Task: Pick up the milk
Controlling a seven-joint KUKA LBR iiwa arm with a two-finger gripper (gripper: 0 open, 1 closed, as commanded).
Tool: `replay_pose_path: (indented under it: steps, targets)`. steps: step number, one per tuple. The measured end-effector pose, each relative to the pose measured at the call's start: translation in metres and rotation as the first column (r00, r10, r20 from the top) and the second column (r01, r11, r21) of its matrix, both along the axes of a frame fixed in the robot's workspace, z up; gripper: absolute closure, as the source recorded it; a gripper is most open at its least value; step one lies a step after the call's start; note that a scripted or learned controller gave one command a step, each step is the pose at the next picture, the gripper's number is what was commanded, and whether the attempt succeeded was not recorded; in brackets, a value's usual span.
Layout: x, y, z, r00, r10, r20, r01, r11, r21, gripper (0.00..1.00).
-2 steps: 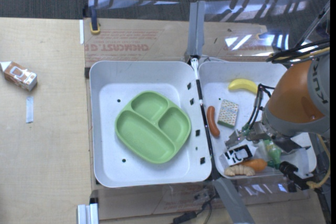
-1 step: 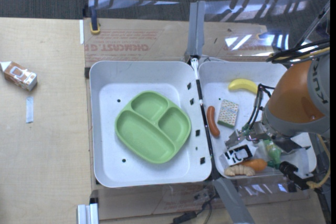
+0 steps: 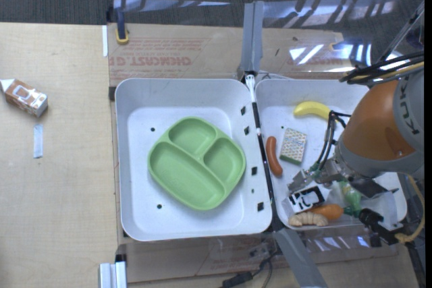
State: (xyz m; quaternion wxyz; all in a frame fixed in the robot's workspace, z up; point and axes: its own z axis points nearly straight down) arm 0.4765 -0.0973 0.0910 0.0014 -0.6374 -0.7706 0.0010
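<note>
- Milk (image 3: pixel 25 98) lies on the tabletop (image 3: pixel 61 199), at 9 o'clock of the left bin (image 3: pixel 128 165), long axis 10-to-4, gabled top toward 10.
- Claw (image 3: pixel 307 189) low in the right bin (image 3: pixel 283 94); opening cannot be told.

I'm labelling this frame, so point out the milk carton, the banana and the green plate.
milk carton (image 3: pixel 26 98), camera view, its printed side.
banana (image 3: pixel 312 108), camera view, middle of its curve.
green plate (image 3: pixel 183 175), camera view, its largest compartment.

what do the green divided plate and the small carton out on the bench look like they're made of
Green plate: likely molded plastic, going by its even color, soft sheen and rounded compartment rims. Small carton: probably printed paperboard, with its boxy folded shape and matte faces, though it is small in view.
</note>
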Motion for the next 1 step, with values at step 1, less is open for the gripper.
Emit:
replay_pose_path:
  steps: [1]
  targets:
    - [0.0001,-0.0011,0.0085,1.0,-0.003,0.0,0.003,1.0,0.0,1.0]
